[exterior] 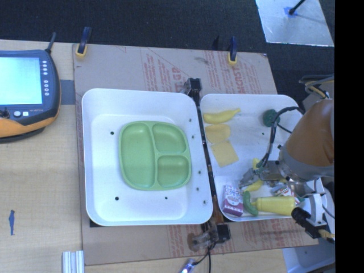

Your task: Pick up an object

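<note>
The right bin (250, 98) holds a yellow banana (222, 116), two pale yellow slices (218, 133) (225, 152), a purple and white packet (232, 199) and a yellow corn cob with a green end (276, 205). A small dark green round object (269, 117) lies near the bin's far right. My gripper (260, 178) is low over the bin's near right part, just above the corn cob and right of the packet. A small yellow piece (257, 165) shows at its far side. The arm's orange band (313, 135) rises behind it and hides the bin's right edge.
The left bin (102, 152) holds a green divided plate (153, 155). A control pendant with a screen (25, 92) rests on the bench at far left. Clamps (83, 43) (232, 50) grip the cardboard's far edge. A black fixture (194, 86) sits between the bins.
</note>
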### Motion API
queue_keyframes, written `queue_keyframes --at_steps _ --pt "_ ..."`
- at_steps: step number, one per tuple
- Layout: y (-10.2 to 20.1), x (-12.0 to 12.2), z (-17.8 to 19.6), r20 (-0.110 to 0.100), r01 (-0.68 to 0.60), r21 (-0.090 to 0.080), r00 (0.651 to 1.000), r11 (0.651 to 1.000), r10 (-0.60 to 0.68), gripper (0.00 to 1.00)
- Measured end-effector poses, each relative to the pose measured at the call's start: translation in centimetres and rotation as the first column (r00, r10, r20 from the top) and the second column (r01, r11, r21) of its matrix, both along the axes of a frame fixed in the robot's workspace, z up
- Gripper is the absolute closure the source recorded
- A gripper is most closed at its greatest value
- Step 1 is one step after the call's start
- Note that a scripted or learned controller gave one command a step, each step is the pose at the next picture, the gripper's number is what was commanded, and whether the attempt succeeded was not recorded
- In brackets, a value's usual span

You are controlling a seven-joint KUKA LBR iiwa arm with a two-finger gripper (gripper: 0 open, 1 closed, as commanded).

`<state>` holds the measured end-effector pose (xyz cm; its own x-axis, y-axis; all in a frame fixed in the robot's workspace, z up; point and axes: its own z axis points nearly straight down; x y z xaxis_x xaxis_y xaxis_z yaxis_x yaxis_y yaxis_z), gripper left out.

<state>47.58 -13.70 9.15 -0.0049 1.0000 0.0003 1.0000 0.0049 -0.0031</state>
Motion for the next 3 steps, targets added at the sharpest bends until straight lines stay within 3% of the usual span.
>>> queue_keyframes --at_steps 1,2,3 --pt "0.4 0.0 0.0 0.000 0.000 0.000 1.000 1.000 0.000 0.00" --pt "-1.8 0.0 0.0 0.002 0.001 -0.001 1.000 1.000 -0.001 0.00" --pt "-0.9 5.7 0.0 0.000 0.000 0.000 1.000 1.000 0.000 0.00"
